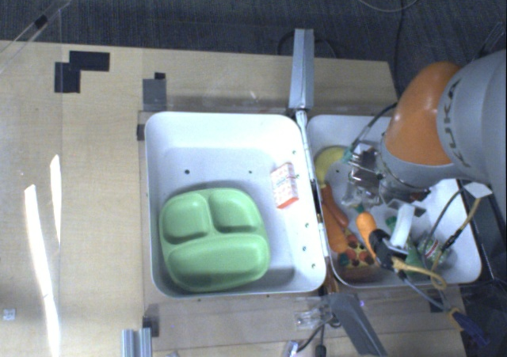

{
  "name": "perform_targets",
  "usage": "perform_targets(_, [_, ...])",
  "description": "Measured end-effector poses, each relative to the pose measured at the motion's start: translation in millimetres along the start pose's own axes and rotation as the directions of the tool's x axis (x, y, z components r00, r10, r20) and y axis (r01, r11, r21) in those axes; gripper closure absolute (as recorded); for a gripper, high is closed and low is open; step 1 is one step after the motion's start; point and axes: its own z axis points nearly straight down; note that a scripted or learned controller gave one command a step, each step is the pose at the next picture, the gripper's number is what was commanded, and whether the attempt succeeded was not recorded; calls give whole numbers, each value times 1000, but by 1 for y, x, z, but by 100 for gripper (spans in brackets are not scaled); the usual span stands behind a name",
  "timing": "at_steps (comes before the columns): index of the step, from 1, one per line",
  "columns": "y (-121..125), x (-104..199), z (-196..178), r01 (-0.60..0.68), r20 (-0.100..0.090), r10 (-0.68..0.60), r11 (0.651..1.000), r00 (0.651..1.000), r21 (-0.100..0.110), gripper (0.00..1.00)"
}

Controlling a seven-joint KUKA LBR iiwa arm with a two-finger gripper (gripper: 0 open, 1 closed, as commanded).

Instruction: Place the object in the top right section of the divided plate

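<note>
A green divided plate (212, 257) lies in the left bin (214, 131), toward its front left. The plate has two small sections at the back and one long section at the front, and all three are bare. My gripper (366, 189) hangs low over the right bin (467, 265), among a pile of toy food. Just beneath and in front of it lies a small orange piece (365, 225). The wrist hides what is between the gripper's tips.
A small white and red packet (284, 184) leans on the left bin's right wall. In the right bin lie a yellow round object (329, 161), an orange carrot (336, 225) and mixed small items (358, 256). Cables (432, 248) trail over that bin's front right.
</note>
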Motion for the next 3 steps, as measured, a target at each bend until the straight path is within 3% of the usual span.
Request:
perform_targets(1, [-1, 55, -35, 0, 0, 0, 1000, 1000, 1, 100])
perform_targets(2, [13, 38, 1, 42, 1, -42, 999, 999, 3, 100])
perform_targets(3, [11, -41, 0, 227, 0, -227, 974, 974, 1, 100])
